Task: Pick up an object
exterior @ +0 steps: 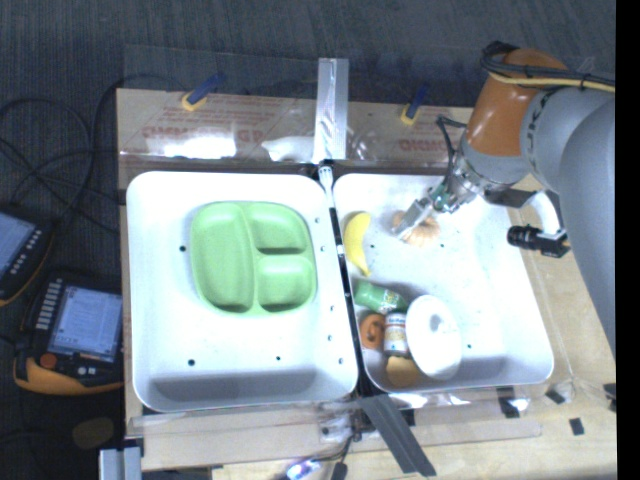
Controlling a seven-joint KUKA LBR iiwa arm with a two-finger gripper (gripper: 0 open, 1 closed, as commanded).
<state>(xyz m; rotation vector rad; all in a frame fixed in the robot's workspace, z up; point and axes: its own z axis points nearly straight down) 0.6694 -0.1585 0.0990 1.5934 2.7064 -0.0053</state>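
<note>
The small pale peach-coloured lump (424, 230) sits right at the tip of my tool (412, 217), on the floor of the shallow white plastic bin (500, 278) the arm has reached into. From this slanted view I cannot tell whether the tool is released or clenched, or whether the lump is between its tips or merely touching them; the metal and the lump blur together there.

I judge this to be the closing-in step. To do it well I would want the tips straddling the lump's widest part, low enough to get under its curve, since a rounded, smooth-looking body may squirt sideways if pinched high.

Just beside the tool, toward the bin divider, lies a curved yellow banana-shaped piece (356, 242), glossy and probably hard plastic. Further from the tool, nearer the bin's front, are a small green bottle (378, 296) on its side, a white round disc-like lid (434, 334), and a small labelled can (395, 334). Well apart, in the other bin, rests a matte green divided tray (252, 255).
</note>
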